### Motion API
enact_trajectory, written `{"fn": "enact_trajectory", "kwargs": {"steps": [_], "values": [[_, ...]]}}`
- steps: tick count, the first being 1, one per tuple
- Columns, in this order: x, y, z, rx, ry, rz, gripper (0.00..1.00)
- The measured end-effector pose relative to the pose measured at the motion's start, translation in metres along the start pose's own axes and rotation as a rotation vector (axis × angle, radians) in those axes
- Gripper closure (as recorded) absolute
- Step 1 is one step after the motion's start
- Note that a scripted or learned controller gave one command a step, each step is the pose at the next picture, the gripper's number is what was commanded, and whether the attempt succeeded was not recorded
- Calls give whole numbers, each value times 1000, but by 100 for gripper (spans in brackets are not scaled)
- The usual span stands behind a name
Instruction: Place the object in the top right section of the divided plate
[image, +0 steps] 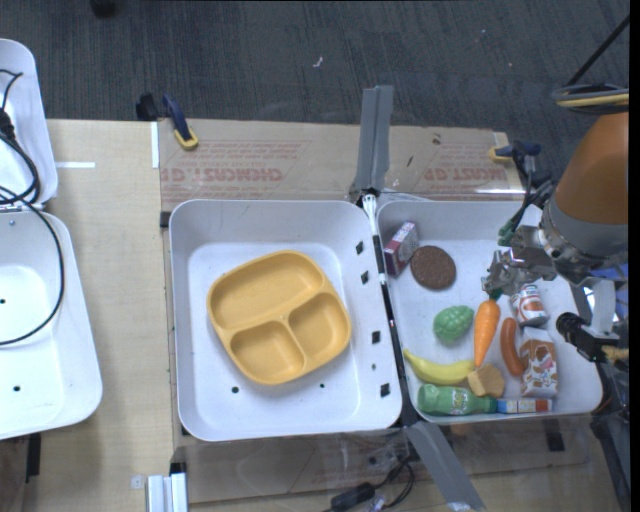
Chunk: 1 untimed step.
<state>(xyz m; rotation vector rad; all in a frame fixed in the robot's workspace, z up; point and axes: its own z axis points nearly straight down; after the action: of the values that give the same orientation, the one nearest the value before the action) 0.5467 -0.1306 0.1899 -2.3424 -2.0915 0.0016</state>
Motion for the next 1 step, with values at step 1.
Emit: {"fn": "enact_trajectory", "kwargs": {"steps": [1], "values": [[48, -2, 0, 2, -1, 147, 100]]}}
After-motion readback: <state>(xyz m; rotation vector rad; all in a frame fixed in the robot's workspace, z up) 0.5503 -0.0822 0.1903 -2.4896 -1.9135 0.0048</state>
